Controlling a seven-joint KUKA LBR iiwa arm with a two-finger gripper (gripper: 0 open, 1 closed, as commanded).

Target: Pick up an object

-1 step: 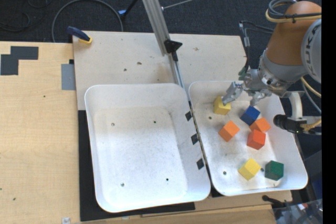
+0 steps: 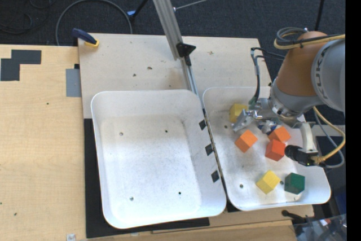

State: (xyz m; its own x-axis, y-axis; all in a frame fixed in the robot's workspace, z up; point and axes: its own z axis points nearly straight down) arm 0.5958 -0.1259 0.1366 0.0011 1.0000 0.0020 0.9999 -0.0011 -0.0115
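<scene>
Reaching in from the right, the grey arm with its orange band is lowered into the right-hand shallow white bin, with the metal claw hanging among the small coloured blocks. Whether the claw is spread or pressed together cannot be told — its tips are too small and blurred, and nothing is seen between them.

Just below the claw lies an orange cube, tilted on the bin floor; a yellow block sits just beside the claw toward the bin's far side. A second orange block and a red cube touch each other under the wrist, while a yellow cube and a dark green cube rest near the front rim.

The orange cube is judged light, stiff and not fragile — probably wood or plastic. It is best gripped across two opposite flat faces, since a corner grip would let it twist out.
</scene>
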